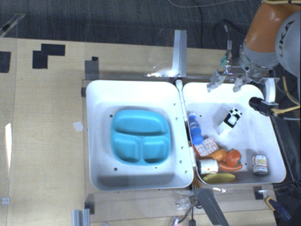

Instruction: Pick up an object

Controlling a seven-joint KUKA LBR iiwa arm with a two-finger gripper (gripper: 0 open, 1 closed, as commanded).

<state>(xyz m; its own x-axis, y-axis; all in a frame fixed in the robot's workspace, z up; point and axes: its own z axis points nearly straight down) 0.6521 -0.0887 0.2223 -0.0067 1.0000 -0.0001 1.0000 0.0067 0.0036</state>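
My gripper (225,84) hangs over the far rim of the right bin (265,128), its two fingers spread open with nothing between them. Below it in that bin lie a white and black block (229,119), a blue bottle (194,130) along the left wall, a red-and-white checkered packet (206,147), an orange and red toy (229,158), a yellow banana (218,177), a small white jar with an orange band (208,166) and a small can (259,164). The white and black block is the nearest to the gripper, a little toward the front.
The left bin (99,126) holds a blue compartment tray (140,135). A metal post (180,53) stands at the back between the bins. The divider between the bins (183,126) runs just left of the bottle.
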